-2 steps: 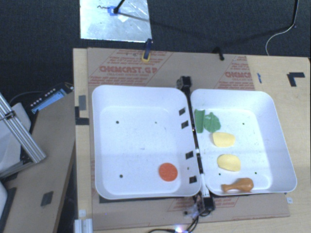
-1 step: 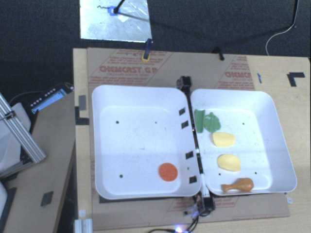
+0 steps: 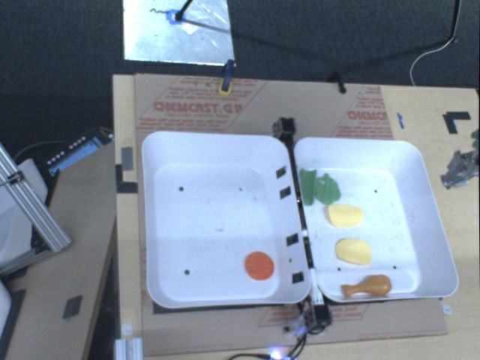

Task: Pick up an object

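An orange round disc (image 3: 259,265) lies near the front of the left bin (image 3: 172,156). The right bin (image 3: 409,201) holds a green leafy piece (image 3: 319,188) at its left wall, two pale yellow pieces (image 3: 345,216) (image 3: 353,251) below it, and a brown drumstick-shaped piece (image 3: 367,286) at the front edge. My gripper (image 3: 459,169) shows as a small grey shape at the far right, outside the right bin and over the cardboard, well away from every object.
Both bins rest on a cardboard sheet (image 3: 195,105) on the bench. A silver foil square (image 3: 178,19) lies on the dark floor behind. A yellow and blue clamp (image 3: 226,81) sits at the cardboard's back edge. An aluminium frame (image 3: 26,201) stands at the left.
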